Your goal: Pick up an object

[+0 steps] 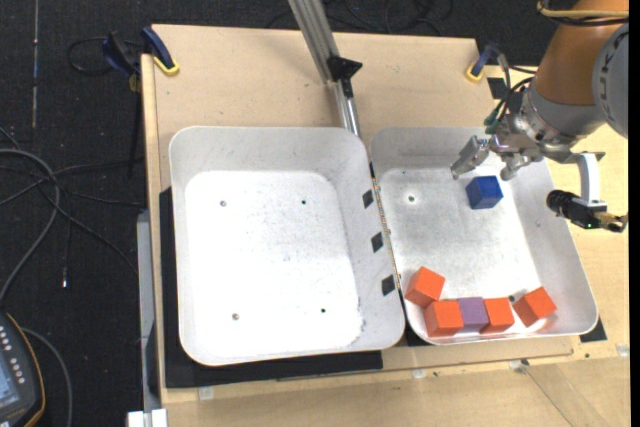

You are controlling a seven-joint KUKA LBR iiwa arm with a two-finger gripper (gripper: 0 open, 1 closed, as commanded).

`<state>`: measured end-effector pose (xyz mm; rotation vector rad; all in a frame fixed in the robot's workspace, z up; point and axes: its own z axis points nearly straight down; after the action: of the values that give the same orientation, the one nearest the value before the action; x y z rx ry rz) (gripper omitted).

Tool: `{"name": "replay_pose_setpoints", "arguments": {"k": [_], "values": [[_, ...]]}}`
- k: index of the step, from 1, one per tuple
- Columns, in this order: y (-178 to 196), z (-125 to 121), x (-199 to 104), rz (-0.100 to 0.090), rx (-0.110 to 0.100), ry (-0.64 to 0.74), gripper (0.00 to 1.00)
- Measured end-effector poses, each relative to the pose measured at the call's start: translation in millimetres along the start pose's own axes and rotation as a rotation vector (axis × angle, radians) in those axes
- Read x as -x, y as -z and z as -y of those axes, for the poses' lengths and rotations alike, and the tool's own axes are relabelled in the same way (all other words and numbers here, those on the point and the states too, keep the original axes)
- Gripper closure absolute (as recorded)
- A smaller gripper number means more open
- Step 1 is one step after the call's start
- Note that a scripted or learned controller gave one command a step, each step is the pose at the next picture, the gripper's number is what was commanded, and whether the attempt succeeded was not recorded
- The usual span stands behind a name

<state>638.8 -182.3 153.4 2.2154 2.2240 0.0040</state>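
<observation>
My gripper (487, 169) hangs over the far part of the right bin (440, 235), its two fingers spread open. A blue cube (485, 192) lies on the bin floor just in front of the fingertips, not gripped between them. Along the bin's near edge sit an orange block (427, 285), another orange block (444, 318), a purple block (472, 314), and two more orange blocks (498, 314) (537, 305).
The left bin (265, 245) sits beside the right one. A slanted metal pole (310, 10) comes down from the back to the gap between the bins. Clamps (160, 55) (484, 61) grip the bench's far corners.
</observation>
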Motion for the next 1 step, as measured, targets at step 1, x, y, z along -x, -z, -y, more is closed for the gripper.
{"name": "replay_pose_setpoints", "arguments": {"k": [1], "values": [[-30.6, -3.5, 3.1, 0.010, 0.021, -0.003, 0.00]]}}
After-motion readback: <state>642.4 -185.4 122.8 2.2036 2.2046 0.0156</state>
